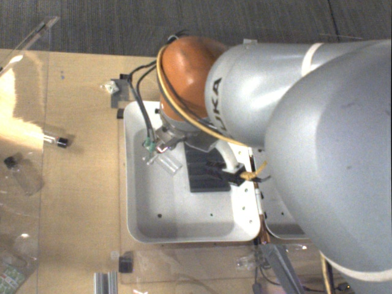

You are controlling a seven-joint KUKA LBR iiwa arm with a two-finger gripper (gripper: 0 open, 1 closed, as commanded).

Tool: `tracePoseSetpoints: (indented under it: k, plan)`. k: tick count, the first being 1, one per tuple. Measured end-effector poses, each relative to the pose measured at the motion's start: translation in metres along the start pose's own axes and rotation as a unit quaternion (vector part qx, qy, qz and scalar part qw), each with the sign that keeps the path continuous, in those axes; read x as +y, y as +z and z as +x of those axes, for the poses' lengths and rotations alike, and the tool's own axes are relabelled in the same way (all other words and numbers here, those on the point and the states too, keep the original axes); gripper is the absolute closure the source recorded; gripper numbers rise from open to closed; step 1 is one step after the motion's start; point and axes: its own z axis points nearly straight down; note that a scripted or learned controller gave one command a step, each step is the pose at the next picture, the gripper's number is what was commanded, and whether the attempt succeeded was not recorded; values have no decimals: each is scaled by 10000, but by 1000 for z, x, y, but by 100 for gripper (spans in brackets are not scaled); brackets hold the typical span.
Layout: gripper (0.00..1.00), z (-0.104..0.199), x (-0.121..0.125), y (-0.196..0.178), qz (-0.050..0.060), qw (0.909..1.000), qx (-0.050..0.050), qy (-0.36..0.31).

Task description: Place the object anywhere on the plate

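Arm (318, 133) over bins, gripper (162, 158) low in left bin (138, 219).
Near: small black block (125, 263) on bench (79, 182), just outside bin. Farther: gripper over bin's far-left part, grip state cannot tell; object's whereabouts cannot tell. Farthest: capped clear tube (55, 141) on bench.

My arm (294, 133) is covering the bin's (131, 188) back and right; a dark slab (202, 175) is lying by my gripper (165, 159), leaving the front free.
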Motion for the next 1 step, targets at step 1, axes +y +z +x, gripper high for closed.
tracePoseSetpoints:
  k: [1]
  plan:
    - [100,55,-61,27,1,10000,4,80]
